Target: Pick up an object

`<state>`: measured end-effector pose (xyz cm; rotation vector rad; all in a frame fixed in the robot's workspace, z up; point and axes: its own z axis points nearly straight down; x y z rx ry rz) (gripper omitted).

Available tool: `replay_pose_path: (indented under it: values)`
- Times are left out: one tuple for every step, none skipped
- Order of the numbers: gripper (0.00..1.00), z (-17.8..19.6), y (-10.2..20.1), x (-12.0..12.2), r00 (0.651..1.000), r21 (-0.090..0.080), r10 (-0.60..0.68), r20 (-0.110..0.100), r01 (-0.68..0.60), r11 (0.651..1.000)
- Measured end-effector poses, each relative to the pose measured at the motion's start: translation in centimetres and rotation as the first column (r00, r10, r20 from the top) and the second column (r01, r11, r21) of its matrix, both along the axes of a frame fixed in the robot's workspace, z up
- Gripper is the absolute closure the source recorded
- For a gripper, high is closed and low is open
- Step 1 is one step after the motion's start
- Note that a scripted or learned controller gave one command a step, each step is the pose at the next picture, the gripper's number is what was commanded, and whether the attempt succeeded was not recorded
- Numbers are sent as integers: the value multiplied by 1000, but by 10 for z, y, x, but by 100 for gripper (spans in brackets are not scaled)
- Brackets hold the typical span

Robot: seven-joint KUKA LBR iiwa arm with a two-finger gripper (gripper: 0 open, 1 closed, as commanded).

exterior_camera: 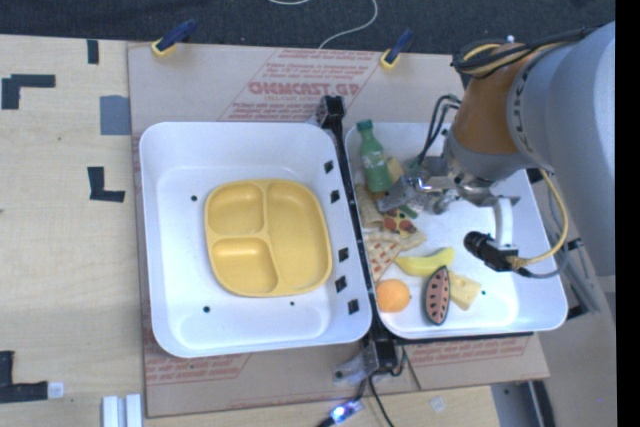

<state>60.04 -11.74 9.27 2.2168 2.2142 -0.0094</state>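
Observation:
The right bin (pixel 530 310) holds toy food. A green bottle (pixel 374 158) lies at its far left, with a small red and green piece (pixel 401 222) below it. A flat waffle-like piece (pixel 379 250), a banana (pixel 424 262), an orange (pixel 393 295), a watermelon slice (pixel 436 296) and a cheese wedge (pixel 464 290) lie toward the near side. My gripper (pixel 408 201) is low in the right bin, just right of the bottle and directly over the red and green piece. Nothing visibly hangs from it.
The left bin (pixel 170 165) carries a yellow divided plate (pixel 267 236). A black divider with clips (pixel 346 215) runs between the bins. The grey arm with its orange band (pixel 490 110) covers the right bin's far right corner, and a black cable (pixel 495 252) loops over its right side.

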Motion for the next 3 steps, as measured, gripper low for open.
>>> replay_pose_path:
  values:
    - [0,-8,-3,0,1000,4,0,0,0,1000]
    - [100,2,-1,0,1000,7,1,-2,-1,1000]
    - [100,65,-2,5,1000,9,2,3,-2,1000]
